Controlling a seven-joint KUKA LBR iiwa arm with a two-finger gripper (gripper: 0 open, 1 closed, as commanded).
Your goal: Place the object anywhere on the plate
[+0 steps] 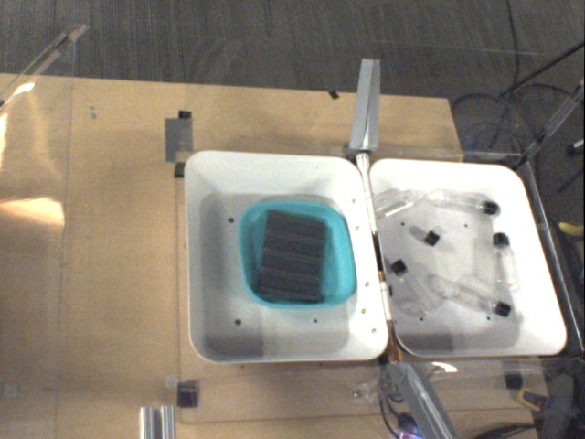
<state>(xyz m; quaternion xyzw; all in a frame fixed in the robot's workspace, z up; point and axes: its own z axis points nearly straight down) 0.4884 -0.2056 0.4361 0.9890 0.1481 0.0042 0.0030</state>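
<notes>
Currently: block (292, 256) lies flat, centred on plate (340, 265), inside left bin (206, 273) | judged: placement done, the raised rim would keep it from sliding | right bin (539, 273) holds clear tubes (457, 293) with black caps, loose and scattered | hand: state cannot be told | desk (91, 273) otherwise unremarkable.

Readable text: you find none anywhere in this view.
Teal plate (340, 245): you see plain colour on its rim, no brand or number.
Dark ridged block (292, 257): it carries ridges, no lettering.
White bins (206, 273): you see bare walls with no labels.
Counter (91, 273): you see plain wood with no signs or marks to read.
</notes>
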